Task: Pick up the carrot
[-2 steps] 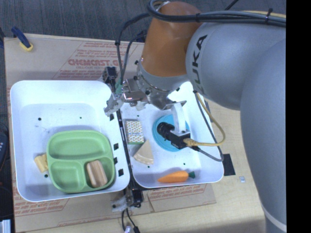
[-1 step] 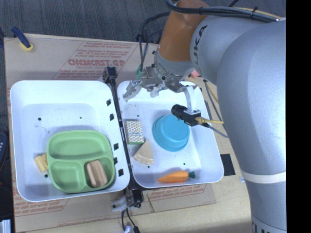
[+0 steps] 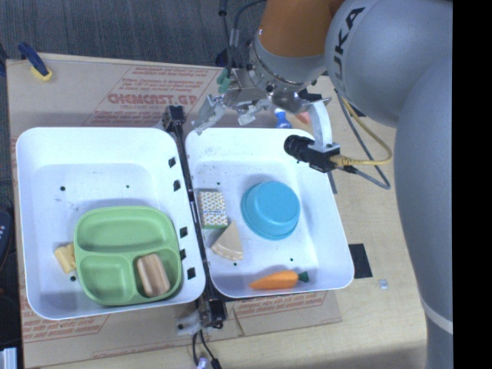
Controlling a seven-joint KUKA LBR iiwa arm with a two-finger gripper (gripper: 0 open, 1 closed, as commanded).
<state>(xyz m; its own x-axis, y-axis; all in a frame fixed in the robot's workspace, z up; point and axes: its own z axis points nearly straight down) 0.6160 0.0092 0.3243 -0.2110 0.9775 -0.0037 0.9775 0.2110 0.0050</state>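
Lying well below pincer (image 3: 231, 108), carrot (image 3: 274, 280)

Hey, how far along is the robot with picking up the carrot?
Nothing looks done yet: the carrot lies on the floor of the right bin, near its front edge, untouched. The tool hangs over that bin's far rim, well away from the carrot. Moving over the carrot, descending, gripping and lifting all remain.
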